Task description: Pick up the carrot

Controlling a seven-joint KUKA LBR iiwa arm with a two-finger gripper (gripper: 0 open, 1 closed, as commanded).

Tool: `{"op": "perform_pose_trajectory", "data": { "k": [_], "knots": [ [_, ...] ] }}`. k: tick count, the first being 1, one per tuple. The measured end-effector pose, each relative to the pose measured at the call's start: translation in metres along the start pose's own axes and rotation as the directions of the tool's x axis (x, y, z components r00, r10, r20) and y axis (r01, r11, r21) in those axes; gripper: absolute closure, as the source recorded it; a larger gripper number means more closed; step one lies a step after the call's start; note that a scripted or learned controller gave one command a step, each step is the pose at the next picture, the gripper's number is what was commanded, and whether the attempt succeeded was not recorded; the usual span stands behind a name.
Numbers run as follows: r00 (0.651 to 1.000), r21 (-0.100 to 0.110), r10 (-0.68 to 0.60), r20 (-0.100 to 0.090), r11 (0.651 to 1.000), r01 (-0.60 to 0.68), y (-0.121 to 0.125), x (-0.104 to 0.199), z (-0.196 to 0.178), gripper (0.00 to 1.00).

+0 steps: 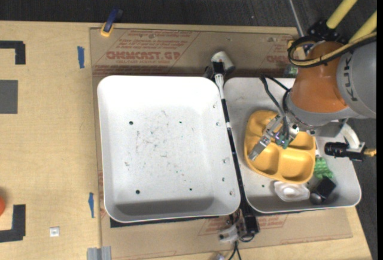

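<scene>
Which item is the carrot cannot be told. The end effector hangs over a yellow moulded plastic piece in the right shallow white bin, near a green tufted piece; apart or together, I cannot tell.

Arm cut off by right edge. Beneath it, upper part of right bin hidden. Tool small, blurred against yellow object. Just right of tool, green item partly covered. Far left, orange thing clipped at edge.
</scene>
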State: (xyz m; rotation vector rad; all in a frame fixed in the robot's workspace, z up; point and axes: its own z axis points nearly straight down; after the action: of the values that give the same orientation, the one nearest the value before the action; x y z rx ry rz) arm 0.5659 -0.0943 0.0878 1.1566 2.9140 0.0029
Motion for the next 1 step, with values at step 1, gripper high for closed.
{"op": "perform_pose_trajectory", "data": {
  "k": [1],
  "knots": [
    [1.0, 0.003, -0.018, -0.004, 1.0, 0.018, -0.0498, 0.0468, -0.0152, 0.0]
  ]
}}
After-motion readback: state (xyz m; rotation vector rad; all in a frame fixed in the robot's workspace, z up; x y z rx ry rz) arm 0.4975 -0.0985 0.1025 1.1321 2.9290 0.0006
